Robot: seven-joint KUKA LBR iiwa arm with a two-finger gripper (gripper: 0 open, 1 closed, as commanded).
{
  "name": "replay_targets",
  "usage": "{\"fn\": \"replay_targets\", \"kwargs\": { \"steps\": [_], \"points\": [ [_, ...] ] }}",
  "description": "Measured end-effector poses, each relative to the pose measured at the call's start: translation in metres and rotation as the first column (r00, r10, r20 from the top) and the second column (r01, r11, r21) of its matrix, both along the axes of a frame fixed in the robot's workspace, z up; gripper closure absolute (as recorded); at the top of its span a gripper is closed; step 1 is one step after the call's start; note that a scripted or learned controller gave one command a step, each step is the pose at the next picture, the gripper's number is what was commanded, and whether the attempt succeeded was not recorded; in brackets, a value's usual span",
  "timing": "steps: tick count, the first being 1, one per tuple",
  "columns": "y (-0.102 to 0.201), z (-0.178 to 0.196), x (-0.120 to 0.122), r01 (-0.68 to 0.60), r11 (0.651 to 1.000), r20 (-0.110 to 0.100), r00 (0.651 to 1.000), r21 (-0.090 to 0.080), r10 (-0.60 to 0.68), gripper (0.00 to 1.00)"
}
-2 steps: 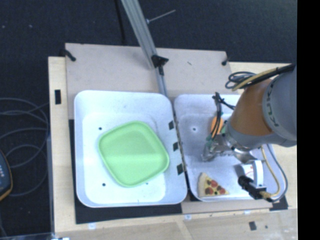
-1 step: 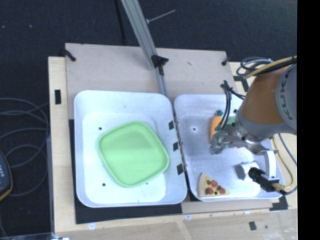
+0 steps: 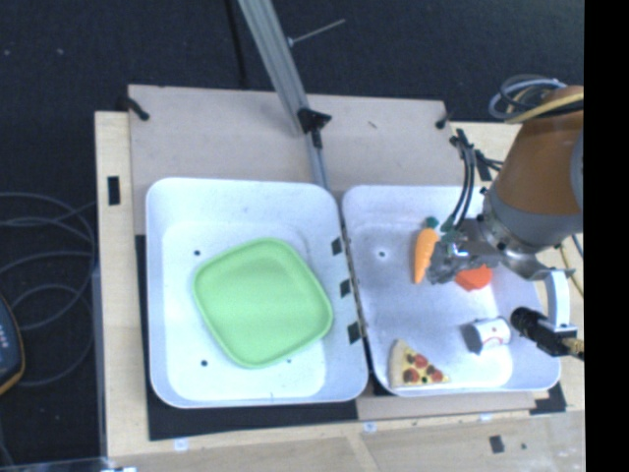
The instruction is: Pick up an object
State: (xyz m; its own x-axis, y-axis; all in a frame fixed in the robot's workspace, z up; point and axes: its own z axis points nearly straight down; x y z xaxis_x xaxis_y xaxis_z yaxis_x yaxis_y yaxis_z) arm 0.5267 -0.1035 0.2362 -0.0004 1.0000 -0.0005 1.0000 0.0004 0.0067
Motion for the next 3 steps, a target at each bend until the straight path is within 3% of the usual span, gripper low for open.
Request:
{"fn": "replay_targets", "kwargs": {
  "steps": [1,3],
  "points": [
    [0.0,0.031,0.001,0.0,1.0,-0.003,1.0,0.0,0.0,1.0],
    [0.101,0.011,0.028,-0.002,1.0,-0.007,1.0,0.001,0.002,1.0]
  ]
}}
